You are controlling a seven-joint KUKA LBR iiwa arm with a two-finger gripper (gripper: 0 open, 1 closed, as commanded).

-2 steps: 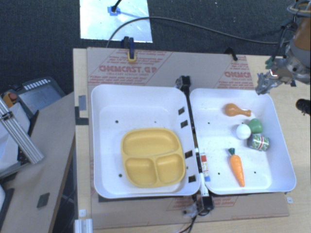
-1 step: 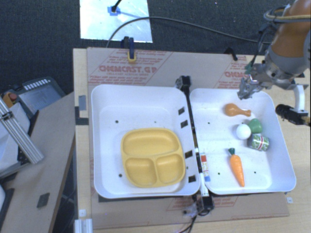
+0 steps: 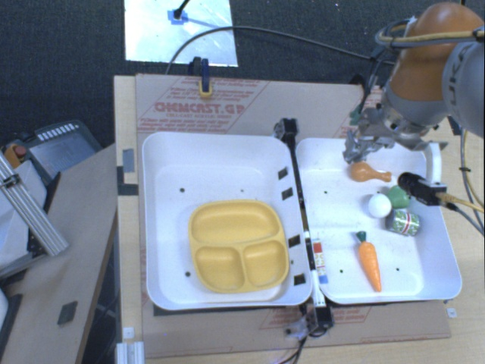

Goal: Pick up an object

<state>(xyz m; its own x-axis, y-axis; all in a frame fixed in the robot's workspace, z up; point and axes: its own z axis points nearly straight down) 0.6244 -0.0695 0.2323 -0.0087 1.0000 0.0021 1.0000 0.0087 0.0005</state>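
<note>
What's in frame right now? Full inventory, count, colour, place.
Bins: 2, white, side by side on the bench.
Divided tray: 1, yellow, three compartments, in the left bin.
Drumstick toy: 1, tan-orange, right bin, far side, just below the gripper.
Ball: 1, white, right bin, beside a green item.
Green item: 1, right bin, partly hidden; cannot tell what it is.
Can: 1, green and white label, lying on its side, right bin.
Carrot toy: 1, orange with green top, right bin, near side.
Clamp: 1, yellow and dark, far edge of the board.
Arm: 1, grey with orange band, from the right.
Gripper: 1, over the right bin's far side.
</note>
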